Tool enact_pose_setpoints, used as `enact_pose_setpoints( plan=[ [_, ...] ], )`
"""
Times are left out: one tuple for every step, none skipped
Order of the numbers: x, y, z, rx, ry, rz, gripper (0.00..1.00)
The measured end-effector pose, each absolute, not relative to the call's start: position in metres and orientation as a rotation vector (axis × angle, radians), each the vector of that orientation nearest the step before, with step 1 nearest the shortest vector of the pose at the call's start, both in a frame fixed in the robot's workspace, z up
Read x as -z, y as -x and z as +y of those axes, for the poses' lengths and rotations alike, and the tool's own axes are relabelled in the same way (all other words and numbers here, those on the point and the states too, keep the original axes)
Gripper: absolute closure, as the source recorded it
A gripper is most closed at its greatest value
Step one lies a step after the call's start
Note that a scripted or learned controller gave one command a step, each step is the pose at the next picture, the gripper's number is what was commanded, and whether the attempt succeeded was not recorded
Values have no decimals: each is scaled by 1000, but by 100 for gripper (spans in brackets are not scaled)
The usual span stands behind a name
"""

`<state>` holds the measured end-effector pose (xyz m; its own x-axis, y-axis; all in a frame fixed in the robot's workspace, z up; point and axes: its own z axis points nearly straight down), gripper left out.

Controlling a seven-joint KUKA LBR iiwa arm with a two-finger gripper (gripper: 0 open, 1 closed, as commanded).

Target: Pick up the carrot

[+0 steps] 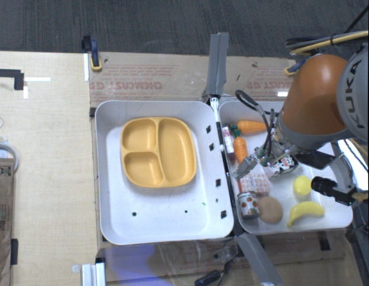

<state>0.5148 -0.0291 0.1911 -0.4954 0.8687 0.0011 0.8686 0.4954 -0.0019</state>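
Lying untouched in the right bin (345, 219), the carrot (251, 126) is not yet grasped; the gripper (247, 165) is poised nearby, finger state indiscernible, so pickup is left.

Two bins side by side on the bench. Left bin (113, 219): a three-compartment plate (159, 152) lies in its rear half. Right bin (333, 222): carrot (251, 126) at the rear; a second carrot (238, 148) just in front of it, near the left wall; gripper (251, 162) over the middle; can (248, 204) at front left, round bread roll (270, 209) touching its right side, banana (306, 211) farther right, lemon (302, 186) behind the banana.
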Motion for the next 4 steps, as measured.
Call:
enact_pose_setpoints(
  plan=[
    [-191,-515,-29,-2,1577,-2715,0],
    [-191,-515,-29,-2,1577,-2715,0],
    [-191,-515,-29,-2,1577,-2715,0],
    [-191,-515,-29,-2,1577,-2715,0]
  ],
)
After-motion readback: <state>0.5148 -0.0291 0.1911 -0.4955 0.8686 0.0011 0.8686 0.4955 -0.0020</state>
